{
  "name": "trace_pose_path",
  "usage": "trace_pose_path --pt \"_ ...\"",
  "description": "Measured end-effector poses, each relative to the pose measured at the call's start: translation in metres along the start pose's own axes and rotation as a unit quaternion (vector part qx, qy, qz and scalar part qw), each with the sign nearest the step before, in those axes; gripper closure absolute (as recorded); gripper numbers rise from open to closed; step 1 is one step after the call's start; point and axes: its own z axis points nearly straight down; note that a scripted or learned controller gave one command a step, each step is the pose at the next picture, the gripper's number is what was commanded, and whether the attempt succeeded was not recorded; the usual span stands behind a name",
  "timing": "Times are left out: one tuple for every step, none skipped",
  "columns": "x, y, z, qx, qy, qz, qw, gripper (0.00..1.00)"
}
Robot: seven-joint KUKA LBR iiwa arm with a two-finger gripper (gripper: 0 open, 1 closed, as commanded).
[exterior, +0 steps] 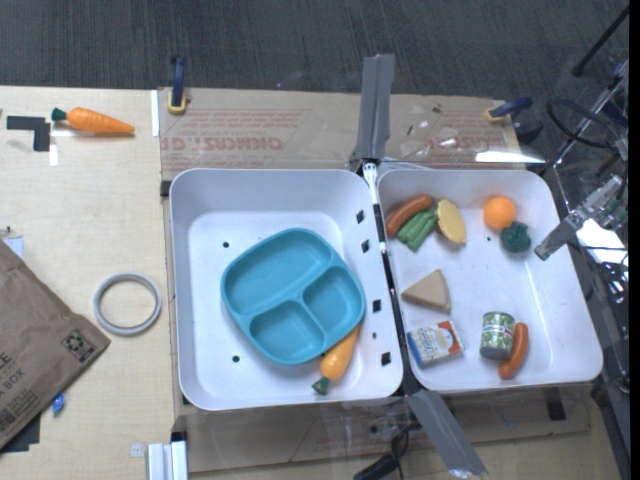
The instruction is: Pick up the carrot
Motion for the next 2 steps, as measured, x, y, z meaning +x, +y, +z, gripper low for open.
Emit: trace_pose_path --pt "-0.036 0.031 0.055 -0.001 -0.001 -0.194 0.981 0.0" --pt "-0.035 0.03 0.038 -0.002 -0.003 -0.35 0.9367 0.0"
